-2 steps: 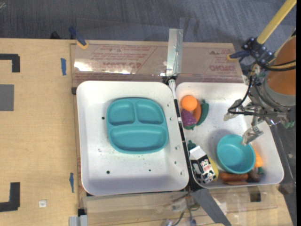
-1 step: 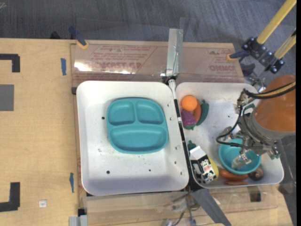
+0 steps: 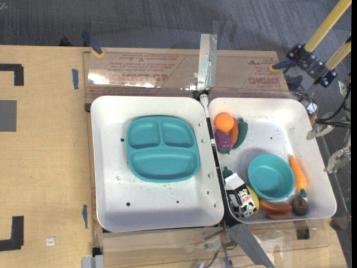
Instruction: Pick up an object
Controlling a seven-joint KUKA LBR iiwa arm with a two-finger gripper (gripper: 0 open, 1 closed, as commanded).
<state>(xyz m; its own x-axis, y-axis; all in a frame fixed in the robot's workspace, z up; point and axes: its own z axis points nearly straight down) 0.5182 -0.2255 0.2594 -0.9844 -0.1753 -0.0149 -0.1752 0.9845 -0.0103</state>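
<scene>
**binwatcher:** Going big to small: the wooden table [image 3: 44, 149] carries two white bins pushed together, with their rims touching down the middle. The left bin [image 3: 106, 205] has a teal divided plate [image 3: 163, 148] sitting about in the centre, and there's bare white floor all round it, widest along the near edge.

**kuka_newbie:** And the right one? What's the gripper doing?

**binwatcher:** I can't tell you the gripper's state from this. The right bin [image 3: 268, 113] is where the crowd is. A teal bowl [image 3: 270, 176] sits near the front, and a carrot [image 3: 298, 172] is wedged between it and the right wall. A cow-print carton [image 3: 241, 197] touches the bowl's left side, hard against the dividing rim. A brownish sausage-looking thing [image 3: 276, 207] and a dark round lump [image 3: 300, 205] are packed along the front wall.

**kuka_newbie:** Any open room?

**binwatcher:** The far right corner is open. An orange ball [image 3: 224, 121], a purple piece [image 3: 225, 141] and a green piece [image 3: 242, 134] are clustered by the divider at the back left.
</scene>
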